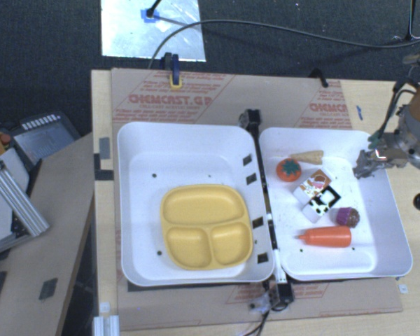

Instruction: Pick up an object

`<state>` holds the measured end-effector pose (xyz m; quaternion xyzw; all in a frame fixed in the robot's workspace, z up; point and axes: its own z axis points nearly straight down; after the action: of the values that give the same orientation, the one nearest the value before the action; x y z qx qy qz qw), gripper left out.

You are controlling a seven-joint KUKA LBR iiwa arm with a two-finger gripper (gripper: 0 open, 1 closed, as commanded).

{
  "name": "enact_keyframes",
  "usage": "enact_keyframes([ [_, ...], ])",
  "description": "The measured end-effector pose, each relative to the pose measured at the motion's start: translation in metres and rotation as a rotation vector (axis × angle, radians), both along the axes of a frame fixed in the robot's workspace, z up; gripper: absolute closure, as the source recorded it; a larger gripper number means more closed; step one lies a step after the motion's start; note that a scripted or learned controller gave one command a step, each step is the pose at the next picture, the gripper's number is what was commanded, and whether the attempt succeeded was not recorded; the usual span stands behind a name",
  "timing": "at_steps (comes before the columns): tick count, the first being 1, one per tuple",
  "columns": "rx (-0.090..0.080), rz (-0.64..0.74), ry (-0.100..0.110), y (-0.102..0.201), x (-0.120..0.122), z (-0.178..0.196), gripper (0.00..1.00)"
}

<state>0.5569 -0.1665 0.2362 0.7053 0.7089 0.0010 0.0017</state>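
Yellow tray (204, 227) sitting in the left bin (136, 145), nearest the lens.
Reaching in from the right, I am hovering my gripper (367, 161) over the right bin (392, 257) rim, grip state unclear; carrot (327, 237), printed box (318, 194), tomato (289, 169) lying apart.

Two white bins (189, 142) are seen on a tan board printed with red lettering (169, 99). A pale yellow divided tray (206, 226) is shown in the left bin. In the right bin, an orange carrot (326, 237), a red-orange tomato (289, 169), a purple piece (347, 217), a beige cone (306, 157) and a black-and-white patterned box (318, 194) are seen.
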Motion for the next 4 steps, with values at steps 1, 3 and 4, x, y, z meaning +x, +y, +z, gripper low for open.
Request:
enact_keyframes([
  [1,0.002,0.003,0.003,0.050,-0.004,-0.011,1.00],
  [3,0.003,0.005,0.002,0.167,0.005,-0.021,1.00],
  [4,0.003,0.006,0.001,0.222,0.000,-0.007,1.00],
])
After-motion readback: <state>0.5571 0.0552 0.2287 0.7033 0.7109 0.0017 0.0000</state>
